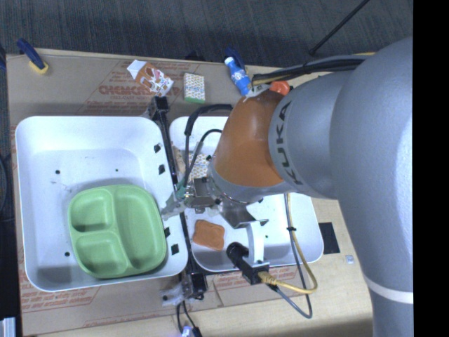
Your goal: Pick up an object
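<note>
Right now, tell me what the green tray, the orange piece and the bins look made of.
Green tray: looks like moulded plastic, matte, with smooth rounded compartments.
Orange piece: possibly foam or sponge, given its dull, slightly rough face; hard to tell.
Bins, left and right: thin white plastic, slightly glossy, with rounded rims.

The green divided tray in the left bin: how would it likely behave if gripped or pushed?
The green tray looks like moulded plastic, so probably stiff and light. It lies flat, unlikely to tip or roll. Its smooth surface and the white bin floor suggest it may slide when pushed.
</note>
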`<state>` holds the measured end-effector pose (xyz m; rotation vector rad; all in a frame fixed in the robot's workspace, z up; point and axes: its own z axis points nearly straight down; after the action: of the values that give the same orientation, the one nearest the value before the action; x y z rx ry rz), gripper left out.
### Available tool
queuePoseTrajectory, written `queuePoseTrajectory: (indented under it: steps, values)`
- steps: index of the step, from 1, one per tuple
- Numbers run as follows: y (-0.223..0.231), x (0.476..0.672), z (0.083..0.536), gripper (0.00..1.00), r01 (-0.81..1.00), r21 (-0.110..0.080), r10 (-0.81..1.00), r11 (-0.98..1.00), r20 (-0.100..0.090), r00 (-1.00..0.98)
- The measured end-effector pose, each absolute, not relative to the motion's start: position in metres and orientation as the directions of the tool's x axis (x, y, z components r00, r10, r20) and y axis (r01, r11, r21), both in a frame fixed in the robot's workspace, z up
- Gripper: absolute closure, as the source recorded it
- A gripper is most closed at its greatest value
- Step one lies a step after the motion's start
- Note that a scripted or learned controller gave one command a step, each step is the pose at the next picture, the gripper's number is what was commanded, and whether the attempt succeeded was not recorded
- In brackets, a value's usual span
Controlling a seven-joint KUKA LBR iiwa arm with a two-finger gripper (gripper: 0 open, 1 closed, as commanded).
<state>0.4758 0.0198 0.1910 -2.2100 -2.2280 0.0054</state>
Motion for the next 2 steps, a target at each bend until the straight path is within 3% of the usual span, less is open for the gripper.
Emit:
queuePoseTrajectory:
  steps: [1, 2]
  values:
    - [-0.038, 0.518, 0.192, 0.0, 1.0, -0.002, 1.0, 0.004, 0.0, -0.004]
    - [-0.152, 0.576, 0.144, 0.0, 1.0, -0.003, 1.0, 0.003, -0.001, -0.003]
